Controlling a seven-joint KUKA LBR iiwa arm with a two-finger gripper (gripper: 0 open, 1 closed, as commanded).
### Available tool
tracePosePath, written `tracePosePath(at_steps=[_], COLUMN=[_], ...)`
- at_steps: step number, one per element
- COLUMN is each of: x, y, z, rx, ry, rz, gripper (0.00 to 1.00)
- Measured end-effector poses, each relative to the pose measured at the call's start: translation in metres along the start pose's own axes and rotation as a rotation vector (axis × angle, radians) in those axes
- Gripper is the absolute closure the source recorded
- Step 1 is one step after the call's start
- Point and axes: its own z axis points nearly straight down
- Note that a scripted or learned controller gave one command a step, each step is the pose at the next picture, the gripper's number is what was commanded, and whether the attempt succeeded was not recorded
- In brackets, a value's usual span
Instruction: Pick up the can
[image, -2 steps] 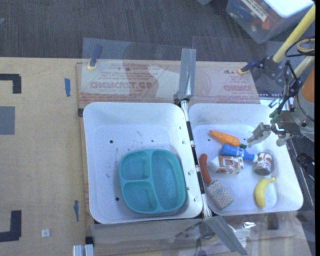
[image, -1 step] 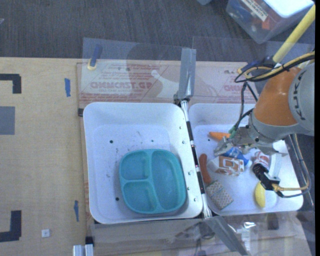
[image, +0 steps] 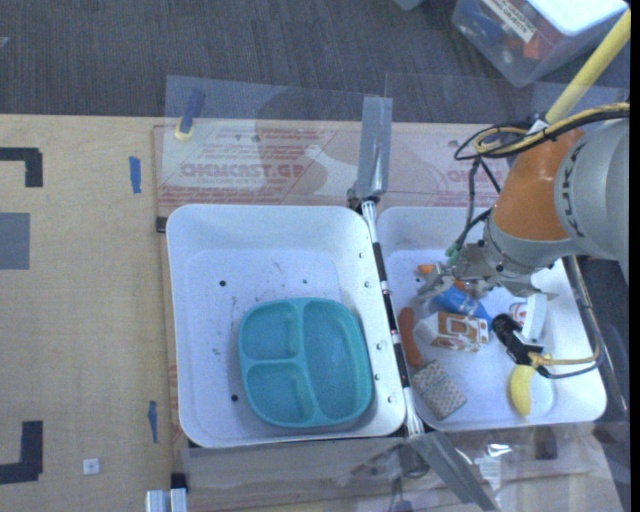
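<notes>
The arm reaches into the right bin (image: 590, 400) from the right. Its gripper (image: 455, 282) hangs low over the bin's middle. Directly under it lies a small blue object (image: 458, 301) that may be the can; it is partly covered by the gripper, so its shape is unclear. I cannot see whether the gripper touches it. A white and orange carton (image: 460, 331) lies just in front of the blue object.
In the right bin, a red sausage (image: 408, 336) lies along the left wall, a grey textured pad (image: 440, 389) sits at the front, a banana (image: 520, 389) at the front right and a small orange piece (image: 427, 268) at the back. The left bin (image: 200, 260) holds a teal divided plate (image: 304, 363).
</notes>
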Motion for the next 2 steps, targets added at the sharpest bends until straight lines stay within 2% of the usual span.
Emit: tracePosePath(at_steps=[1, 2], x=[-0.001, 0.024], y=[0.001, 0.026], z=[-0.011, -0.097], rx=[-0.006, 0.004], ry=[-0.001, 0.0], rz=[0.004, -0.021], gripper=[1.0, 1.0])
